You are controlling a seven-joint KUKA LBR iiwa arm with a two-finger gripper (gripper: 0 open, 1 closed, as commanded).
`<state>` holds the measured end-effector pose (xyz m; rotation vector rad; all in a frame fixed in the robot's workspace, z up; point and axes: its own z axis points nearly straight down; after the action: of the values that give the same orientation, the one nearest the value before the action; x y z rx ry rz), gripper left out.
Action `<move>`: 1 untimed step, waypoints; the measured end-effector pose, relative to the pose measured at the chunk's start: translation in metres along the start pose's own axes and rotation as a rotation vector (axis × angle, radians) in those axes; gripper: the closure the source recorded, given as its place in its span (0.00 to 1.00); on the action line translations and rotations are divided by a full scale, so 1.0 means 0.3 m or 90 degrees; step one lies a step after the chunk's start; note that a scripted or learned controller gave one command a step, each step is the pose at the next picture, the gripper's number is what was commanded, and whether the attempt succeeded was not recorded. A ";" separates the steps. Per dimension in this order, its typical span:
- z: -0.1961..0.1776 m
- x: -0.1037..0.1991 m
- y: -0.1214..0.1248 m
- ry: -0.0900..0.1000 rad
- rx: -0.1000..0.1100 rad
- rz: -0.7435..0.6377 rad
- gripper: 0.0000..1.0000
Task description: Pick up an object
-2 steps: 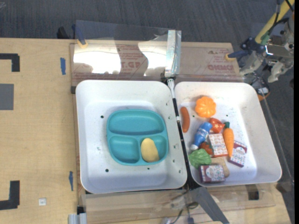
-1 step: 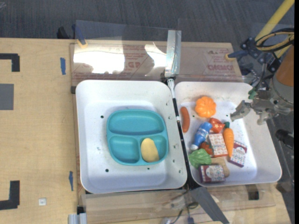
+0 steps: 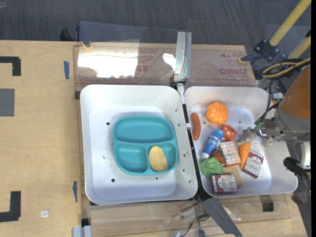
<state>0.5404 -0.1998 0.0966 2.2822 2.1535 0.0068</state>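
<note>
I hovered at the right white plastic bin's (image 3: pixel 256 95) right edge, my fingers' (image 3: pixel 260 131) spread unreadable, the crowded orange toy carrot (image 3: pixel 244 153) just left risking a glancing miss.

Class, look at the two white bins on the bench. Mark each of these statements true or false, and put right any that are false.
1. A yellow potato lies in the teal tray, in its lower right compartment. True.
2. The teal tray sits in the right bin. False: it sits in the left bin.
3. An orange pumpkin lies in the right bin. True.
4. The blue bottle lies in the left bin. False: it is in the right bin, among the other items.
5. The end effector is over the left bin. False: it is at the right bin's right side.
</note>
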 end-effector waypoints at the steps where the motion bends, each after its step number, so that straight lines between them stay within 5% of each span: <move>1: -0.029 -0.003 -0.001 0.000 0.000 0.003 1.00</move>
<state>0.5401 -0.2007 0.1054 2.2864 2.1479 0.0064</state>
